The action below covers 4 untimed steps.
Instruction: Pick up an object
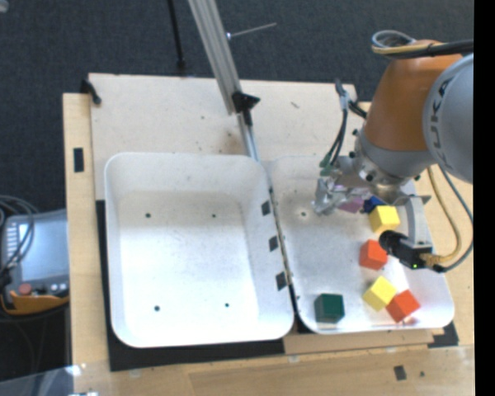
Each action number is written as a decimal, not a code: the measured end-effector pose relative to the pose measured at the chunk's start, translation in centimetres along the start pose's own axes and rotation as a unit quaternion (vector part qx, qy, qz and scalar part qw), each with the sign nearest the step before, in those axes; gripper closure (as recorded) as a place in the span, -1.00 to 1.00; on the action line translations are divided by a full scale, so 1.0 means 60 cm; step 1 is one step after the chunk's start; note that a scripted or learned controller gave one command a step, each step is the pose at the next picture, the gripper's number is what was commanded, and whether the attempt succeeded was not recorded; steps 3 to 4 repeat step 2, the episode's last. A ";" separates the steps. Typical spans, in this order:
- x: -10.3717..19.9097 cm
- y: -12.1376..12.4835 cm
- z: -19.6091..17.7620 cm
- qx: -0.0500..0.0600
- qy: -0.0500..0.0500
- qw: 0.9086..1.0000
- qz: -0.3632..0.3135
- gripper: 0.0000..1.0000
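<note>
Looking down at a slant, the camera view takes in a pale, speckled board surface (181,114) bearing two shallow white bins with rounded corners and smooth, glossy walls. The left bin (120,221) has a floor dotted with fine dark specks. The right bin (309,246) holds the loose pieces. A ribbed metal rail (219,48) slants down from the top to the seam between the bins.

The arm (412,97) enters from the right, its orange band broad and rounded, its grey shell smooth above. Cables loop beside the wrist. The claw (334,192) hangs low over the upper part of the right bin, a metallic, angular cluster; whether it stands wide or narrow, I cannot tell. Something pinkish (352,202) sits just beside it, too blurred to name, and I cannot tell if it is touched.

The blocks are small, hard-edged cubes. A yellow block (385,218) lies just right of the claw, close under the wrist. An orange block (373,254) lies below it, near a black fitting with a green light. A second yellow block (379,292) rests tilted near the front wall, touching a red block (404,305) at its right. A dark green block (330,307) sits apart at the front left corner.
</note>
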<state>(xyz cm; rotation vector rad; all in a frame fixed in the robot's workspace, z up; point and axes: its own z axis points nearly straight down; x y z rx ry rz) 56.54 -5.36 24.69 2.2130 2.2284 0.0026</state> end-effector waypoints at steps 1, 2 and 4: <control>0.091 0.025 0.017 0.000 0.000 1.000 0.000 1.00; 0.183 0.035 0.033 0.000 0.000 1.000 0.000 1.00; 0.183 0.035 0.033 0.000 0.000 1.000 0.000 1.00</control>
